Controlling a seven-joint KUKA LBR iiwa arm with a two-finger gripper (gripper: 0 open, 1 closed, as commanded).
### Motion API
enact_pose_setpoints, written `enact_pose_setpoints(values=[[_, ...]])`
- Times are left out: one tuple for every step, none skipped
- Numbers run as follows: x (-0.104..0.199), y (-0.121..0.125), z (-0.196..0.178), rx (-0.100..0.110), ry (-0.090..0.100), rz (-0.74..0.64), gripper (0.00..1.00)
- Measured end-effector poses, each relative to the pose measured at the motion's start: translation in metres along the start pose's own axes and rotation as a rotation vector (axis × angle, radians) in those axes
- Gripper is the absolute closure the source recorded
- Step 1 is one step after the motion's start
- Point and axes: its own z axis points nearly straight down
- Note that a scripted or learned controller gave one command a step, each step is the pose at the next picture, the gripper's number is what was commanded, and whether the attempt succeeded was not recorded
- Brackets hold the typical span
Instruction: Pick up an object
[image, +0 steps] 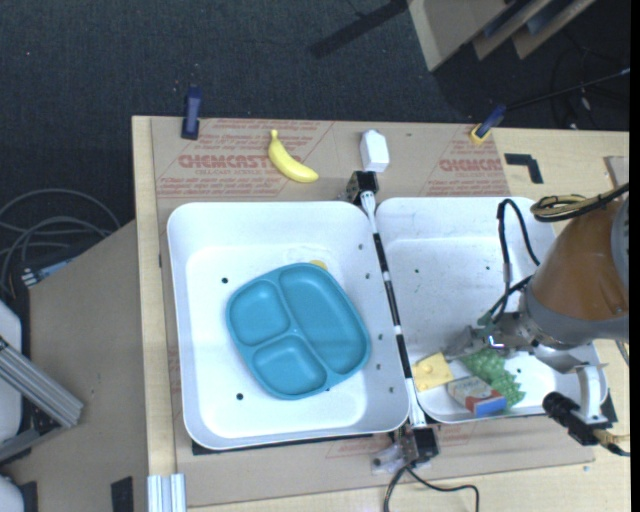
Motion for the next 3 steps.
enact_pose_setpoints(values=[[-0.055,0.111,-0.056,-0.005,-0.003,-0.001,0.0],[-0.066,0.187,-0.015,-0.002,-0.002,-0.002,0.0],[-0.083,0.054,-0.011,0.004,0.006,-0.002,0.0]])
